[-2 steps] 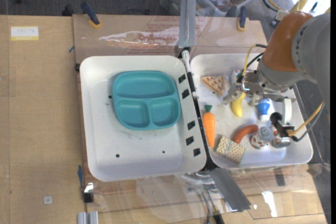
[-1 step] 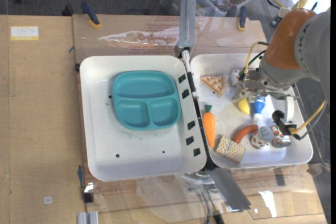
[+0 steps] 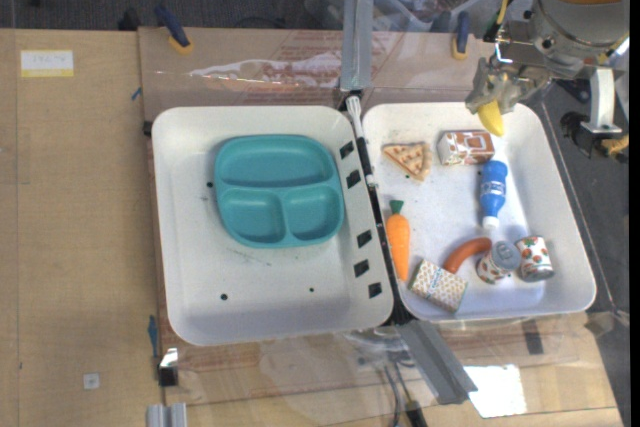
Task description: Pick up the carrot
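Observation:
The carrot (image 3: 399, 240), orange with a green top, lies in the right bin (image 3: 570, 215) against its left wall, green end pointing away from me. My gripper (image 3: 495, 97) hangs over the bin's far edge at the upper right, well away from the carrot. A small yellow item (image 3: 491, 119) shows right under the gripper's tip; I cannot tell whether it is held or just lying there.
The right bin also holds a pizza slice (image 3: 408, 158), a small carton (image 3: 467, 147), a blue bottle (image 3: 491, 193), a red sausage (image 3: 466, 253), two small cans (image 3: 535, 258) and a patterned packet (image 3: 440, 283) near the carrot's tip. A teal divided plate (image 3: 278, 190) sits in the left bin (image 3: 190, 295).

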